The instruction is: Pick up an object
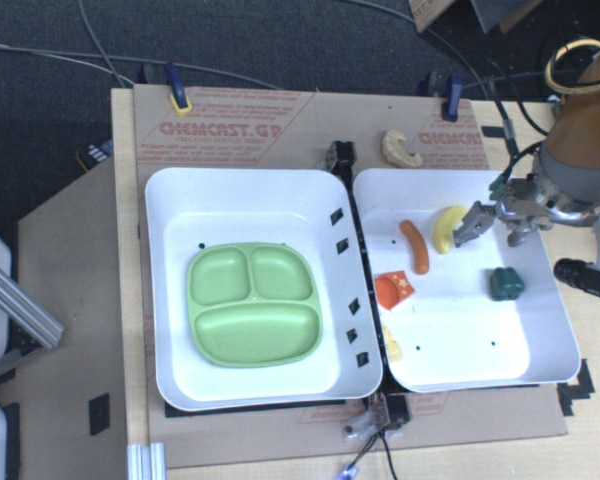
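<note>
a dark carpeted floor with loose cables surrounds the worktop, a cardboard-covered board held by blue clamps. on it sit two shallow white bins side by side. the left bin holds a green divided tray, the largest loose thing here. the right bin holds the smaller candidates: an orange sausage-shaped piece, a yellow piece, a red wedge-like piece, a dark green lump, and a small yellowish scrap by the divider. a pale, bone-like item lies on the board beyond the bins.

the arm reaches in from the right, with its hand over the right bin's far side, one dark finger just beside the yellow piece. the fingers seem spread with nothing between them, though the slant makes this hard to confirm.

as a judgement, the pick has not happened: every object rests on a bin floor. choosing, closing on and lifting one are all left; the yellow piece looks the nearest target.
</note>
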